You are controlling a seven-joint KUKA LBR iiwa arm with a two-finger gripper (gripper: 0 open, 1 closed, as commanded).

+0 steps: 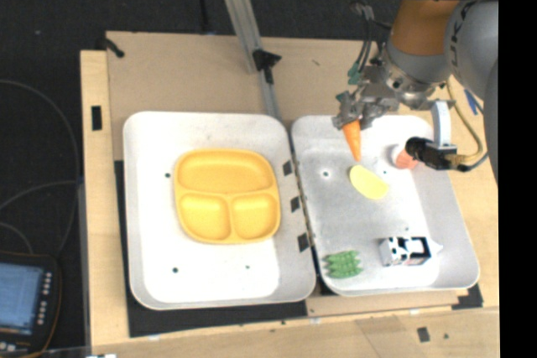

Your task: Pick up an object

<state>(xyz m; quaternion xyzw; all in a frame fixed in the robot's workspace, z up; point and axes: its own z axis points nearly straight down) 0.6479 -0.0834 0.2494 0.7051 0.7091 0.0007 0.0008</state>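
Camera view | pincer (356, 120) grips carrot (353, 139) by its top above right bin (445, 222) | lift straight, slowly; narrow hold may slip.

A yellow three-compartment plastic tray (226, 194) lies in a white bin (151, 264). An orange carrot-shaped toy (353, 138), pale yellow oval piece (368, 182), green ridged piece (342, 265) and black-and-white patterned block (404, 250) occupy the other.

Two bins side by side, gripper over the right one

The gripper (362, 110) hangs above the far edge of the right white bin (436, 205), an orange carrot (353, 139) just below it. A yellow oval piece (368, 182) lies nearer, beyond that a green ridged piece (342, 265) and a black-and-white toy (404, 250). Left of the gripper, the left white bin (151, 222) holds a yellow divided plate (226, 195).
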